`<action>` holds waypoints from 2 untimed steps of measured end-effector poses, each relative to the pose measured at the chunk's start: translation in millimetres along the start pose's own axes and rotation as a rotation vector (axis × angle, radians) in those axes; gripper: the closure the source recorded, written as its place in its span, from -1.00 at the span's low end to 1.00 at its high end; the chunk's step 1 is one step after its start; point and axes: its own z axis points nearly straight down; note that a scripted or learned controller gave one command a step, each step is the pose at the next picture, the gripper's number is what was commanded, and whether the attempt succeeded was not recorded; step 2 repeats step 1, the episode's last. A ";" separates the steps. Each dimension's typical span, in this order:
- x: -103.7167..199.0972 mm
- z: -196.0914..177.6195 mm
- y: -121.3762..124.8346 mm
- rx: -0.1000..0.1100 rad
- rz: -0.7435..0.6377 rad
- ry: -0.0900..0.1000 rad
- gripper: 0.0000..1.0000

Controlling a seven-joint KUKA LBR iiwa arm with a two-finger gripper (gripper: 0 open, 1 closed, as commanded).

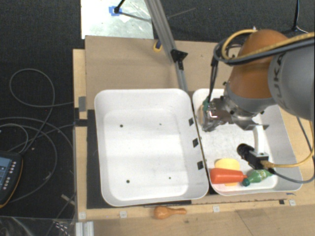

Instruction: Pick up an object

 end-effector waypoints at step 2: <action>61.6 8.4 -6.5 0.000 -0.001 0.001 1.00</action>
